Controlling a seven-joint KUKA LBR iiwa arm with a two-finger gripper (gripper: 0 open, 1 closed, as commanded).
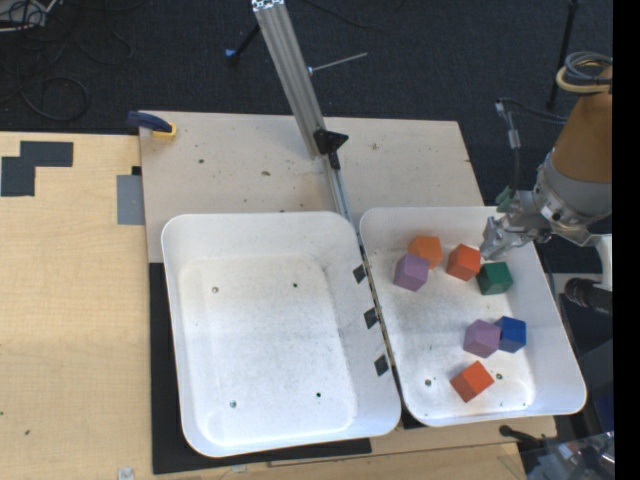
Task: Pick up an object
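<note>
The right bin (405, 230) holds several small blocks. An orange block (425, 249) and a purple block (411, 272) lie at its upper left. A red-orange block (463, 262) and a green block (494, 278) sit side by side near the upper right. Lower down are a second purple block (482, 337) touching a blue block (511, 333), and another red-orange block (472, 380). My gripper (497, 241) hangs at the bin's upper right, just above the green block and right of the red-orange one. No block is visibly held.
The left bin (260, 338) lies beside the right one, with black clips (368, 316) along the shared edge. A slanted aluminium bar (295, 78) rises behind the bins. A blue clamp (152, 122) sits at the bench's far left corner.
</note>
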